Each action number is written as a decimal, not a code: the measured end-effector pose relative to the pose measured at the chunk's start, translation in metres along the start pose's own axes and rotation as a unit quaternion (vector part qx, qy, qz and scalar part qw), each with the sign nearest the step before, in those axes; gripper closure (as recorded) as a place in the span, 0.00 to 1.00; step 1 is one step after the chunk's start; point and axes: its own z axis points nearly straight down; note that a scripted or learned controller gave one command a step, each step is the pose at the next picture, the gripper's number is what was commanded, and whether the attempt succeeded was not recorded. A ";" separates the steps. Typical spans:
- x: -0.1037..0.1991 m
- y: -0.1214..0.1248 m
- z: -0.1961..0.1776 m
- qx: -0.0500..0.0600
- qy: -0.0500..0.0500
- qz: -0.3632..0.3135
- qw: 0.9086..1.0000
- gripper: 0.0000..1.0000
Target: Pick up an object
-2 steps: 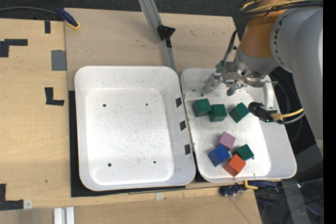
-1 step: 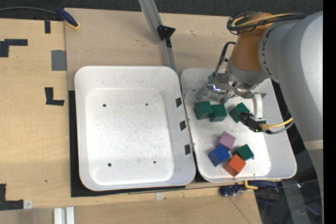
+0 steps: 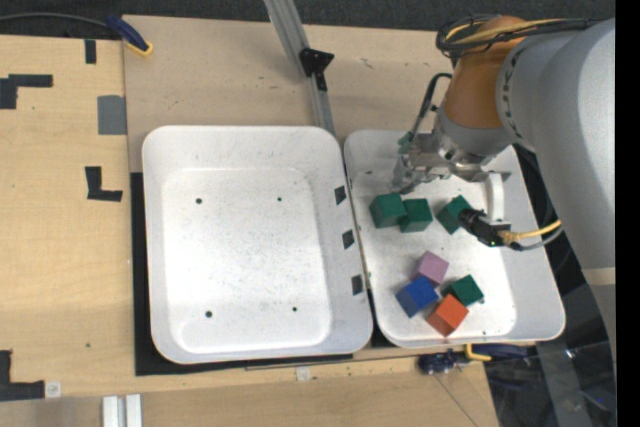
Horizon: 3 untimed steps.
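Right bin [image 3: 535, 320], front to back:

- Front cluster: orange block [image 3: 449, 314] nearest, with the blue block [image 3: 417, 296] and small green cube [image 3: 465, 291] packed against it. The purple block [image 3: 432, 267] sits just behind the blue one. There's no room to get in between these, so it's a poor pick.
- Middle row: left green block [image 3: 387, 210] and right green block [image 3: 415, 215] sit side by side, touching. The dark green block [image 3: 455, 213] is just beside them on the right, apart.
- Gripper [image 3: 405, 178] hangs just behind the green pair, roughly over the left one. It looks low in the bin but isn't on anything yet.
- Jaws: can't tell whether they're wide or narrow, because the wrist covers them from this angle. Nothing is visibly held.

My read is that the step in hand is lining up and descending on the left green block.

To do it well:
- Shift slightly toward the camera so the gripper is centred on the block, not its back edge.
- Close across the front and back faces. The right face is blocked by its neighbour, and the bin wall is near on the left.
- Come straight down. Any sideways drift will shove the pair together instead of gripping one.
- Lift vertically and check that the second green block doesn't ride up with it.

Fallback is the dark green block, which has more free sides.
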 end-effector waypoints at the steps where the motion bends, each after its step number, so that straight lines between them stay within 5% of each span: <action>1: -0.005 -0.004 -0.060 -0.004 -0.001 0.001 1.000 1.00; 3: -0.007 0.002 -0.144 -0.003 0.000 0.001 1.000 1.00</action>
